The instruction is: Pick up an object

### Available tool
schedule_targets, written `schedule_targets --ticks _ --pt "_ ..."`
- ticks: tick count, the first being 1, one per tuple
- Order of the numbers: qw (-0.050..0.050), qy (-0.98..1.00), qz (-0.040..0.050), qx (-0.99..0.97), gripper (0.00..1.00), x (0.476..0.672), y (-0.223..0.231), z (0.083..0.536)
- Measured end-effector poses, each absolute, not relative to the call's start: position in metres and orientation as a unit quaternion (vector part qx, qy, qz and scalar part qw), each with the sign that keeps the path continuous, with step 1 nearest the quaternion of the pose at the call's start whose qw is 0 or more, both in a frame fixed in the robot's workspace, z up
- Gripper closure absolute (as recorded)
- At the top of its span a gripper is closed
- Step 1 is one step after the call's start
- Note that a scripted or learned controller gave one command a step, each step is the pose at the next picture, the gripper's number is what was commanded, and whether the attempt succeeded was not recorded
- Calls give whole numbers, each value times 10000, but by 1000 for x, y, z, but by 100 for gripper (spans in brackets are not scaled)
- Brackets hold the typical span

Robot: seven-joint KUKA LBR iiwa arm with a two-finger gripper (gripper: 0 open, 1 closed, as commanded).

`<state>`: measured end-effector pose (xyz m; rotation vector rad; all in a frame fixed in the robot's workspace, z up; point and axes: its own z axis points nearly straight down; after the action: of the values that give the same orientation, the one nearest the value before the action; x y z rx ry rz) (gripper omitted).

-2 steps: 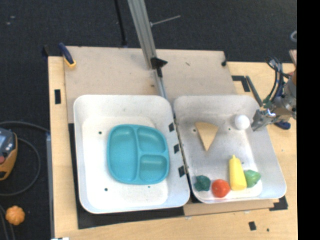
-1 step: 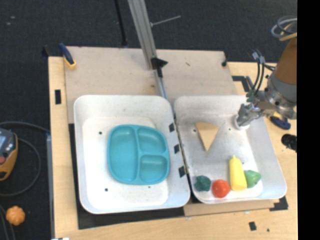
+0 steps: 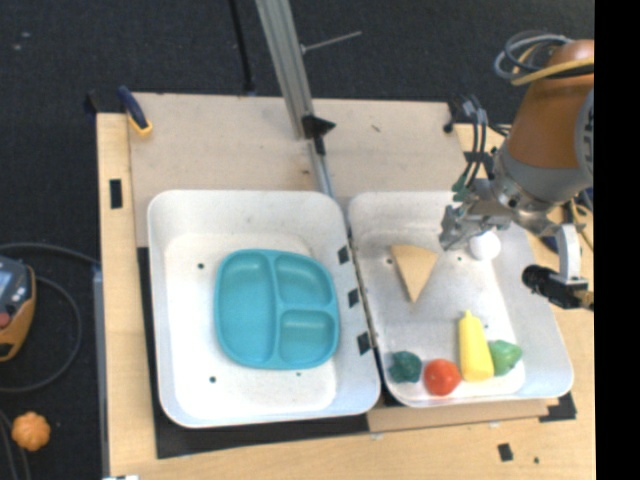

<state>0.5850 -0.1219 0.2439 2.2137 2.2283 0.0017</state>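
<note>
No readable writing on the yellow bottle [image 3: 474, 345] or teal tray [image 3: 277, 308]

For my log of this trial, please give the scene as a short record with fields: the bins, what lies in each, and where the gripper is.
left bin: holds a teal divided plate
right bin: holds a tan wedge, a dark green toy, a red tomato, a yellow bottle, a light green toy
near edge row: green toy, tomato, bottle, light green toy
gripper: over the right bin's far part, beside the wedge
white thing at gripper: cannot identify
outside the bins: small orange toy at bench's left
</note>
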Motion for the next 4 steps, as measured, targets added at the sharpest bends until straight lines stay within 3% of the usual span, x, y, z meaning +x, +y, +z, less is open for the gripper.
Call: schedule_targets --ticks 3,4 --pt "5 7095 8 7047 100 632 27 236" --pt "5 7096 13 7046 100 634 75 243"
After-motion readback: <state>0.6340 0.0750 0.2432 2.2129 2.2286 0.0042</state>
